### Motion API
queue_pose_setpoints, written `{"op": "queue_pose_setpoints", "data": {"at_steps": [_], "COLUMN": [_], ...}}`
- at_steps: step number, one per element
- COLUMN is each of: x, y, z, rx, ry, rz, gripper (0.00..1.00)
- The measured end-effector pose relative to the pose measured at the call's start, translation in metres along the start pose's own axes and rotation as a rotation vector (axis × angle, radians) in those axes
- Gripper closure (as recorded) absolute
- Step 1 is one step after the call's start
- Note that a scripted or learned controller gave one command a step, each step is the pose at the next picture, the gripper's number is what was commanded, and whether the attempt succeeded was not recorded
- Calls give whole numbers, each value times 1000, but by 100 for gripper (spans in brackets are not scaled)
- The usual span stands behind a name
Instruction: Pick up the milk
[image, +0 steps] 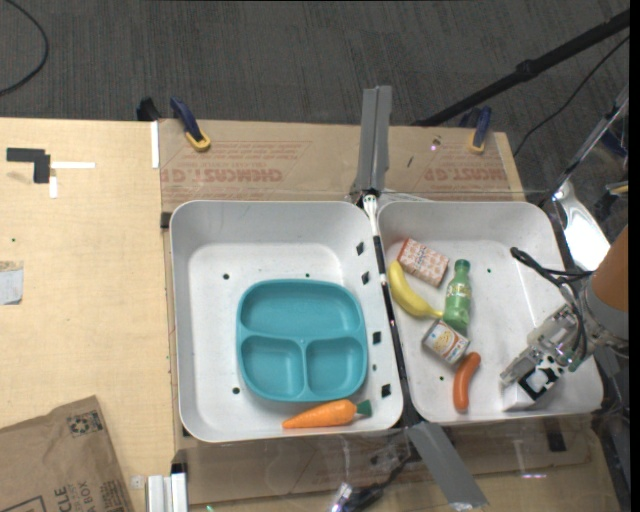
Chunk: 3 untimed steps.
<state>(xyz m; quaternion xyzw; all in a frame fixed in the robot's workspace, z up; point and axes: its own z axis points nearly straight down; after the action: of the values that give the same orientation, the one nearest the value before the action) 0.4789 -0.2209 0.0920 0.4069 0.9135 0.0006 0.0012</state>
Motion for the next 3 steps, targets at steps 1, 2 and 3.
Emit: {"op": "queue_pose_setpoints", "data": {"at_steps": [1,2,3], "x": [0,-1,-1], "y": [1,2,2], "z": [-9,-18,-18], "rx": [-1,-3,-3], "ry": [-1,-3,-3], "rz": [0,1,1], "gripper": [100,100,0]}}
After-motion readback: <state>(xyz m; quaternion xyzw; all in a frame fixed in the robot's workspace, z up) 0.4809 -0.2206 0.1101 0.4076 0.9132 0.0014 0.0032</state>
